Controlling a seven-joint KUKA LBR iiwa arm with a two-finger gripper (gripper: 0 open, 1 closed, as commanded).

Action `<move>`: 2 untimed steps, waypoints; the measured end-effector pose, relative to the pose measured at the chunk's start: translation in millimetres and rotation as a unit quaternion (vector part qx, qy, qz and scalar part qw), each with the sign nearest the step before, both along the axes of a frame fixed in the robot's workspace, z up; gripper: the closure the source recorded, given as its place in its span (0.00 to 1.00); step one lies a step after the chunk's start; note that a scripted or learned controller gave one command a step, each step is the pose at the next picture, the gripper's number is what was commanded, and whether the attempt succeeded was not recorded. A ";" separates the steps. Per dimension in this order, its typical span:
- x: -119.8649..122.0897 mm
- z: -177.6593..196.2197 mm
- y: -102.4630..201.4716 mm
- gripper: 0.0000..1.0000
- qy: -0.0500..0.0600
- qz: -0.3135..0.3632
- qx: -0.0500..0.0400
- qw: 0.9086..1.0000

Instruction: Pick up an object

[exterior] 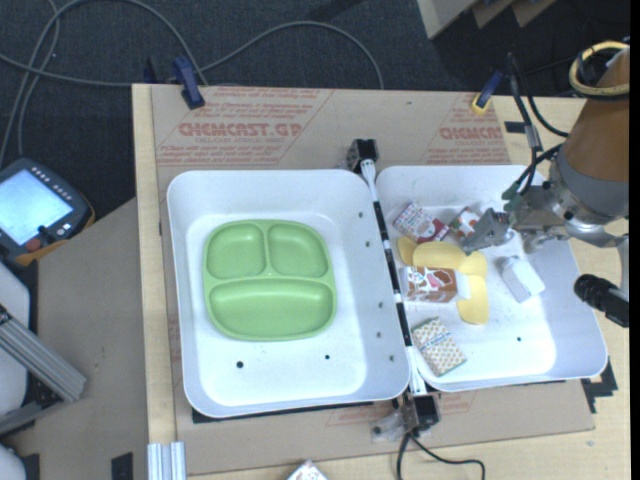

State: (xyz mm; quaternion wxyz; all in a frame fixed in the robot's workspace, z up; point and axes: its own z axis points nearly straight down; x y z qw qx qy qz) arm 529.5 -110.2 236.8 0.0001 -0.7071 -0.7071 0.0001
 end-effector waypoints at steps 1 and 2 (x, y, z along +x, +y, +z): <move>-0.1 -127.2 -30.2 0.00 -0.007 0.000 -0.001 1.000; 44.1 -137.3 -54.0 0.00 -0.013 -0.001 -0.004 1.000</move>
